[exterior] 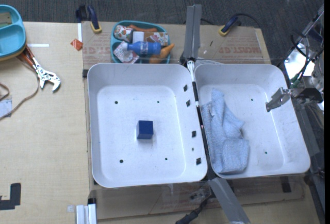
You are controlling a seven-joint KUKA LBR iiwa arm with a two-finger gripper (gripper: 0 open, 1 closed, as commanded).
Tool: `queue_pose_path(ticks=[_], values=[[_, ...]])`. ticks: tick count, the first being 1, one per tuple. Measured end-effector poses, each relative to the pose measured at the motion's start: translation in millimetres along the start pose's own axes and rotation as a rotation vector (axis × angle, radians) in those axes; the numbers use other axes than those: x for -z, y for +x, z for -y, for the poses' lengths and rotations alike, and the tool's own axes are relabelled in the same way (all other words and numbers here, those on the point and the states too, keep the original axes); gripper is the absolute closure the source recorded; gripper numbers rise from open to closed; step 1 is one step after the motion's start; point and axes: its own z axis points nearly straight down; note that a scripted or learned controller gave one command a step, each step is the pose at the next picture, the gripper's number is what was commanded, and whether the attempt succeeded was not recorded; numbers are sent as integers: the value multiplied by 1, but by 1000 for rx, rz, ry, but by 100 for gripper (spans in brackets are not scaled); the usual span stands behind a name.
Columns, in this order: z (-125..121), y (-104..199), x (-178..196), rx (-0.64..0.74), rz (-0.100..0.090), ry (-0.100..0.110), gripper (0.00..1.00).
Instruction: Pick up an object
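Gripper point(277, 99) sits over the right bin's point(289, 166) right edge, raised and carrying nothing; whether it stands open I cannot tell at this size. Candidate objects: blue cube point(145, 130), alone near the middle of the left bin point(103, 166), well apart from the gripper; grey-blue cloth point(225, 135), crumpled along the right bin's left wall.

Risks, as judged:
- Cloth is limp, so a pinch may take one fold and slip off.
- Cube is small and hard, so an off-centre descent could nudge it aside.
- Reaching the left bin means crossing the divider point(194, 115), so a low path could clip it.
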Motion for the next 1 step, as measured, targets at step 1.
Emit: queue_pose_path(ticks=[1], values=[[-15, -42, 19, -237, 1, -2, 0]])
